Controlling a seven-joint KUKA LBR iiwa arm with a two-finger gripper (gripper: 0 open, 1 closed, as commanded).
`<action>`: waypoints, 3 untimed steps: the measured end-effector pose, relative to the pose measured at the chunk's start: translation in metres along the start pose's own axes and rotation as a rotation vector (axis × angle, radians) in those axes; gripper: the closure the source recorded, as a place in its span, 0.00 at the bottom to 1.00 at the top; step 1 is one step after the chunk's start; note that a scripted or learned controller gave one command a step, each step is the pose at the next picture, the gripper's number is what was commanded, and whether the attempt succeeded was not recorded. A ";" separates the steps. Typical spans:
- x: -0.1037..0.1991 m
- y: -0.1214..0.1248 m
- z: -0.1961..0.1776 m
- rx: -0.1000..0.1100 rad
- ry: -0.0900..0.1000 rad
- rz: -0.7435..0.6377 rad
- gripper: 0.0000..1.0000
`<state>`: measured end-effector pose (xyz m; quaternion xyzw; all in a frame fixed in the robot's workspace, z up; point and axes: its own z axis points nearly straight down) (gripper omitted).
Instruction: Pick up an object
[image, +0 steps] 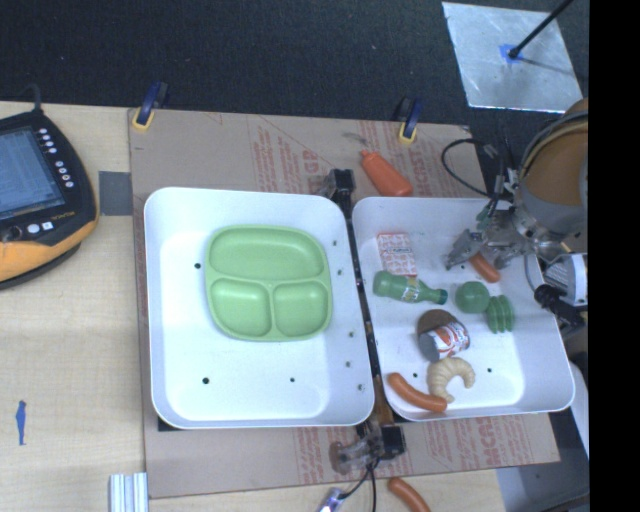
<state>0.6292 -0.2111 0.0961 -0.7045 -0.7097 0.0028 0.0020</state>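
Claw (478, 252) spread open over right bin (540, 385); cardboard-covered bench (250, 150), dark floor (250, 45) beyond.

Two smooth, glossy white plastic bins (170, 300) sit on a matt brown cardboard sheet (250, 150) over the pale wood-look counter (60, 400); a matt green plastic divided plate (268, 282) lies in the left bin.
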 end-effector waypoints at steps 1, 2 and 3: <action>-0.001 0.027 0.004 -0.004 0.001 0.003 0.00; -0.002 0.027 -0.007 -0.004 0.000 0.001 1.00; 0.062 0.028 -0.048 -0.004 0.001 0.001 1.00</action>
